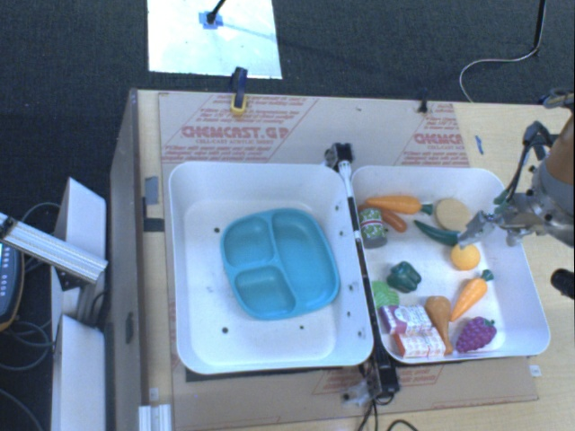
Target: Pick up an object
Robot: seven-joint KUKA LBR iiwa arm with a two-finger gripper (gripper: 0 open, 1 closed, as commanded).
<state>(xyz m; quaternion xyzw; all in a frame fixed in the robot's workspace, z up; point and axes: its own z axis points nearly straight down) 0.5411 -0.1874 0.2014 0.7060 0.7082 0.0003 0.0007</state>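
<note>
The right bin (526, 277) holds several toy foods. Among them are a yellow lemon (464, 258), a dark green chili (436, 233), a beige round piece (452, 214), a long carrot (393, 204), a small can (372, 226), a green pepper (404, 277), a second carrot (469, 296) and purple grapes (476, 334). My gripper (476, 231) reaches in from the right and hangs low over the bin. It is just above the lemon, at the chili's right end. I see nothing held in it.
The left bin (193, 241) carries a blue divided plate (279, 262). A red and white carton (413, 332), a brown pear-like piece (439, 316) and a light green item (384, 294) crowd the right bin's front. A black clamp (340, 156) sits on the shared wall.
</note>
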